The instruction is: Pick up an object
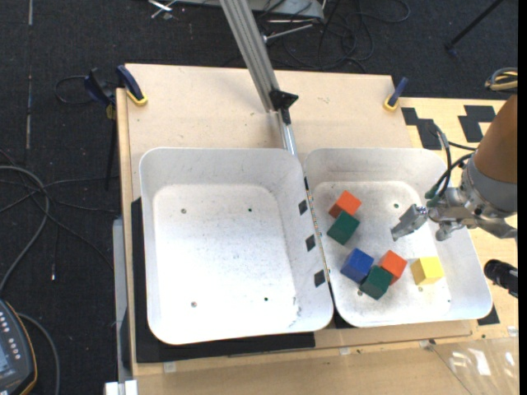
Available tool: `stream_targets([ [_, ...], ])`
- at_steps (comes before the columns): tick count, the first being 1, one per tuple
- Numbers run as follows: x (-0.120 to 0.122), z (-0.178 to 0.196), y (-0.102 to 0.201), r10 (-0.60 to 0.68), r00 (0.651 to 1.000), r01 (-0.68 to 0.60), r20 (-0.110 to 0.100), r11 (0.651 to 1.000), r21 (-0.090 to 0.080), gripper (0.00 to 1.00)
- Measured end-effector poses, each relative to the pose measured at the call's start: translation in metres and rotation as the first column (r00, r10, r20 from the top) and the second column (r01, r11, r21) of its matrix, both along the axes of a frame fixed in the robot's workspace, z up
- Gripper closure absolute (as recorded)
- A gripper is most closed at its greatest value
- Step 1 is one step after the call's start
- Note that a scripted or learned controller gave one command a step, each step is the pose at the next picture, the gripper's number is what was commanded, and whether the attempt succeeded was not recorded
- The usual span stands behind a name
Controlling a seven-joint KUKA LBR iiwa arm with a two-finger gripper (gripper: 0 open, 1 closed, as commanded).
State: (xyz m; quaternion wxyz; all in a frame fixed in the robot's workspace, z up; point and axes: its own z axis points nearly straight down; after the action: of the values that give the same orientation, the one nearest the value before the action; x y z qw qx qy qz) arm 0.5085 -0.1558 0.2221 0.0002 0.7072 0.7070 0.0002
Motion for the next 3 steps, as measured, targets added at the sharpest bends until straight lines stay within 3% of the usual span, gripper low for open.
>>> stream_targets([
  [1, -0.009, -0.099, -0.019, 0.003, 1.000, -0.003, 0.026, 1.000, -0.012, 0.00],
  [2, 0.023, -0.014, -0.052, 0.002, 1.000, -0.002, 0.010, 1.000, -0.006, 0.00],
  [3, -0.015, -0.127, -0.022, -0.003, 1.000, 0.003, 0.005, 1.000, -0.002, 0.00],
])
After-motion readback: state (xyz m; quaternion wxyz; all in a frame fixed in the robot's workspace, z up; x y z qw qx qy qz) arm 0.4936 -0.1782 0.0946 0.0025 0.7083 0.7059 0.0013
